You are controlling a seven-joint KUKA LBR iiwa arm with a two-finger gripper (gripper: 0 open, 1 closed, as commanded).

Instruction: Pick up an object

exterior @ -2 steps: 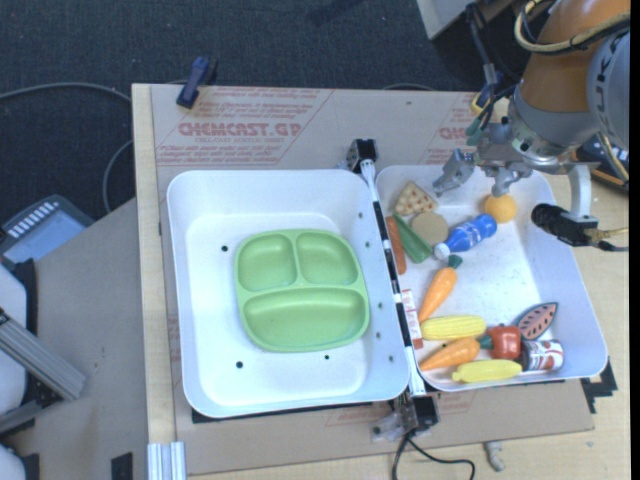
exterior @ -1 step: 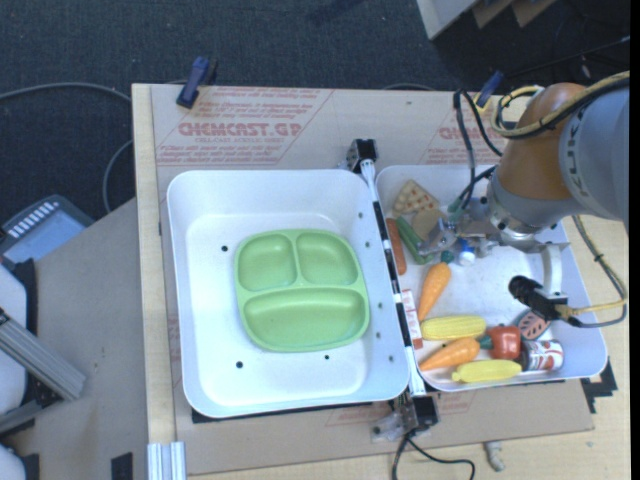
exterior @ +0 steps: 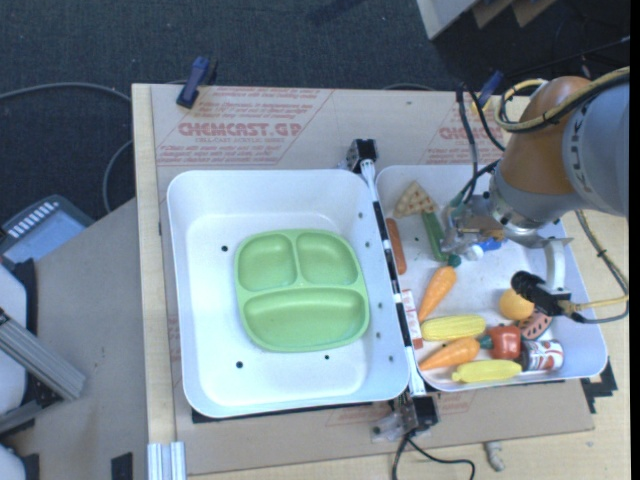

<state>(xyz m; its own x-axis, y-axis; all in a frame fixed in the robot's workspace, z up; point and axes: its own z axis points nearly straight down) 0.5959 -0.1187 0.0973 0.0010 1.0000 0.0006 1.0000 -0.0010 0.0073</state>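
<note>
The right bin holds several toy foods. A tan wedge lies at the back left, with a red sausage along the left wall and a green pod beside it. Nearer the front lie an orange carrot, a corn cob, a second carrot, a yellow piece, a red piece, a yellow-orange fruit and a small can. My gripper hangs low in the bin's back half, just right of the green pod and above the first carrot.
The left bin holds a green divided plate. Clamps and a divider rail join the bins. The grey and orange arm covers the right bin's back right corner. Cables trail along its right side.
</note>
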